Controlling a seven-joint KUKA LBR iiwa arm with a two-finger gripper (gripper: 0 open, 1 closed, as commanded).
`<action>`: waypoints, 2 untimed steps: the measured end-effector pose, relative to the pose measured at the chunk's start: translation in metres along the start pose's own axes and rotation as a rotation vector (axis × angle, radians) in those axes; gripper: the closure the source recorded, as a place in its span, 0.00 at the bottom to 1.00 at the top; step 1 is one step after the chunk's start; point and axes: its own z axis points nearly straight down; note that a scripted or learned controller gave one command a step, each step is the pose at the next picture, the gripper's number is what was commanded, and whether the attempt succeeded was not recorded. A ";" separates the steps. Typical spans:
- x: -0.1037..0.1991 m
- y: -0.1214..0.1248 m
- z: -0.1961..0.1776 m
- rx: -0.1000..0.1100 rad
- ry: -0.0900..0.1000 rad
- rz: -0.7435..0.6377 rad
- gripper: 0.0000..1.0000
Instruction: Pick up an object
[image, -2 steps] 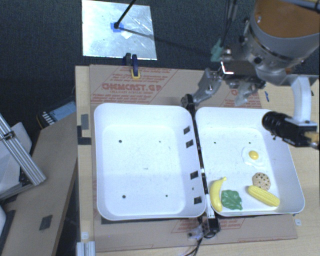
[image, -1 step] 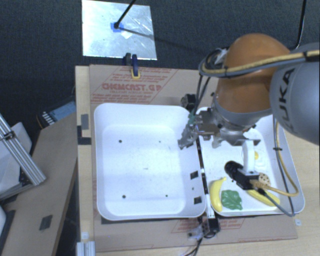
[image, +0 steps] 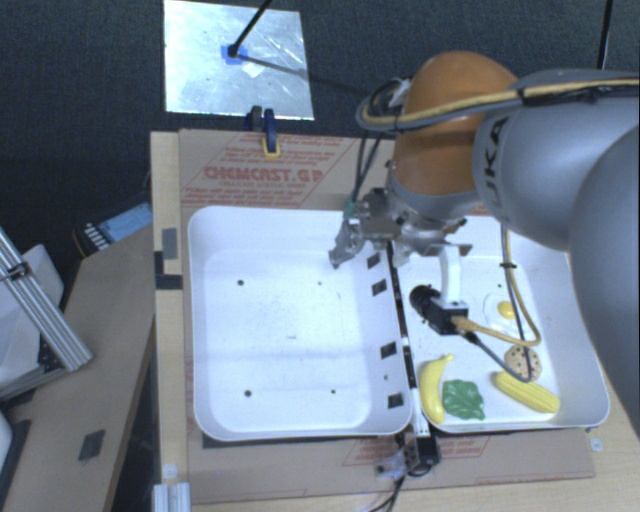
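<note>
The right bin (image: 585, 400) holds several small things along its near side: a yellow banana (image: 433, 388), a green leafy piece (image: 463, 399), a yellow corn-like piece (image: 526, 392), a brown round cookie (image: 522, 361) and a white piece with a yellow centre (image: 507, 310). My gripper (image: 345, 247) hangs over the far right part of the left bin (image: 215, 330), just left of the divider between the bins. It is well away from those things. The arm's bulk hides the far part of the right bin.
Both bins rest on a cardboard sheet (image: 260, 172) held by a yellow and blue clamp (image: 268, 132). A silver sheet (image: 238, 60) lies beyond it. An aluminium rail (image: 40, 310) stands off the bench at the left.
</note>
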 end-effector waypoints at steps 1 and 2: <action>0.000 -0.002 -0.013 0.000 0.001 0.001 1.00; 0.056 0.009 0.087 0.005 0.001 -0.006 1.00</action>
